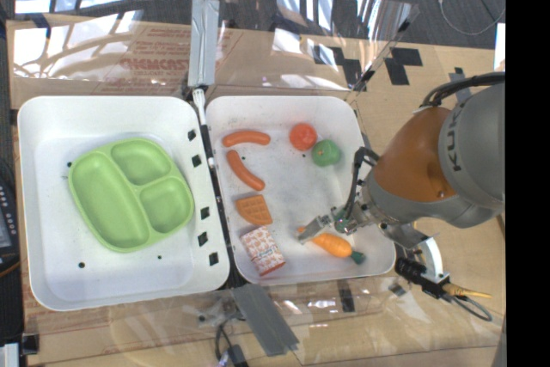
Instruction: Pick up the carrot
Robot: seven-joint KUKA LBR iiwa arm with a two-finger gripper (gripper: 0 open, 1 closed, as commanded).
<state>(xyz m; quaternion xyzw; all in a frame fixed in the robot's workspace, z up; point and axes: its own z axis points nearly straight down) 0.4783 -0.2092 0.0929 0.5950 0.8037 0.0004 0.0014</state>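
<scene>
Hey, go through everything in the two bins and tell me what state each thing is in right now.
carrot: lying flat, right bin, not lifted
pincer: low beside the carrot
two sausages: lying flat, apart
tomato: resting against the green fruit
carton: on its side
waffle: flat
green tray: upright, left bin

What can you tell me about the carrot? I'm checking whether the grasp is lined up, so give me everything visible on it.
The carrot is a small orange toy, plastic-looking, with a dark green stub at its right end. It lies flat on the floor of the right bin, near the front right corner, tapered end pointing left and slightly up. The tool sits just above its left end, close or touching; contact cannot be judged. Nothing else touches it; the printed carton lies apart to its left.
</scene>
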